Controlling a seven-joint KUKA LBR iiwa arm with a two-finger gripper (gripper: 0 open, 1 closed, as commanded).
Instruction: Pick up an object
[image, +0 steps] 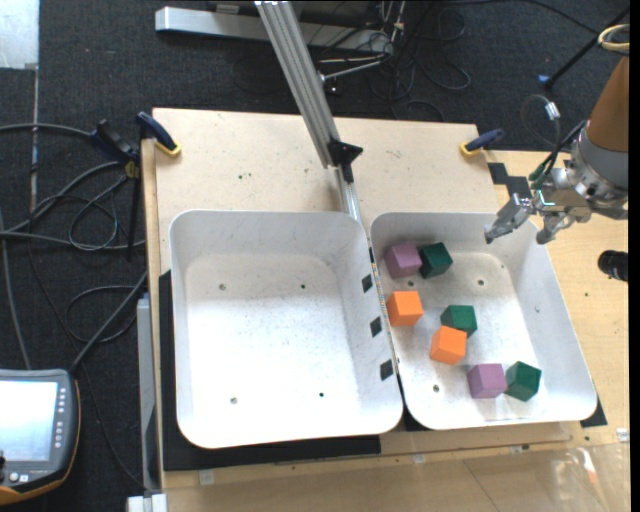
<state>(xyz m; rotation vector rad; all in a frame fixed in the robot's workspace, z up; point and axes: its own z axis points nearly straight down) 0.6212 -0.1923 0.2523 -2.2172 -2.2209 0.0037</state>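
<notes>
The tool (522, 225) hangs with its fingers spread and nothing between them, above the far right rim of the right bin (560, 330), which holds six small blocks: two purple, two orange and three-sided-visible green ones, among them an orange block (449, 345) lying near the middle, apart from its neighbours. Such blocks are probably light, rigid and not fragile. Their flat opposite faces offer the natural hold, and the orange block's free sides favour it.
</notes>
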